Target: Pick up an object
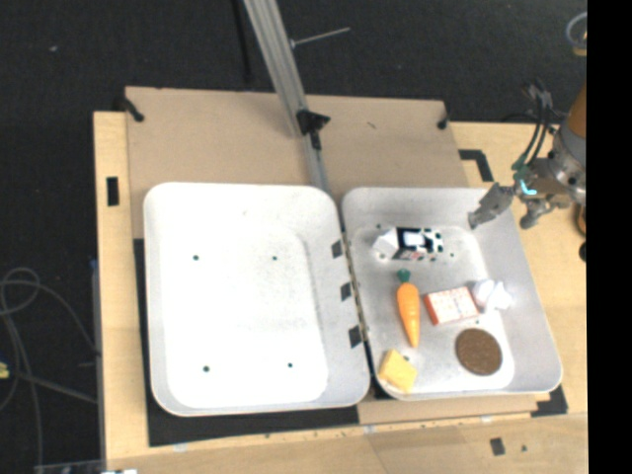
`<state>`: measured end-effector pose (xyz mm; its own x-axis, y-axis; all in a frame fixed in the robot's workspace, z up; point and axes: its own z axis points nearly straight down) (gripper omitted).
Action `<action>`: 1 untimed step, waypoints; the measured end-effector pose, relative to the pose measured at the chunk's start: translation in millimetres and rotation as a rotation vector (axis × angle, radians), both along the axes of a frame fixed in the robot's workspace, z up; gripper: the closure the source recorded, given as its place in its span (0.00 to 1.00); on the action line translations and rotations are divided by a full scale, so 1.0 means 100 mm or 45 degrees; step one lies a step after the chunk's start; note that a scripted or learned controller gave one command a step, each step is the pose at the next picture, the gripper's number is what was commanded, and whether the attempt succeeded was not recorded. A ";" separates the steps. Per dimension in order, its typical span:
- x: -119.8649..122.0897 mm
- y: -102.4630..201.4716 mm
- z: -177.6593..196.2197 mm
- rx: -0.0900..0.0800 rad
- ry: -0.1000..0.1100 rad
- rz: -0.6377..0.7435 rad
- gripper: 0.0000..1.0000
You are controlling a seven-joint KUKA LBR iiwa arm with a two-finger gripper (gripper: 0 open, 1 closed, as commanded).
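Note:
The right bin (513,255) holds several small objects. An orange carrot (408,312) lies near its middle, with a yellow block (398,370) below it at the front rim. A red and white box (452,306) sits beside a white crumpled piece (493,294). A brown disc (479,351) lies at the front right. A white, black and blue item (415,244) rests near the back. My gripper (513,203) hovers at the bin's back right corner, open, with nothing between its spread fingers.
The left bin (242,294) lies beside the right one, with a row of black clips (348,289) along the shared edge. A grey metal pole (281,62) slants up from the back. Cables (30,304) trail at the far left.

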<state>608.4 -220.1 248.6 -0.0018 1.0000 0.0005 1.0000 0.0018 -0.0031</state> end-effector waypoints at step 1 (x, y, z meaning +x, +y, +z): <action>0.01 -0.01 0.03 -0.005 -0.005 0.003 0.00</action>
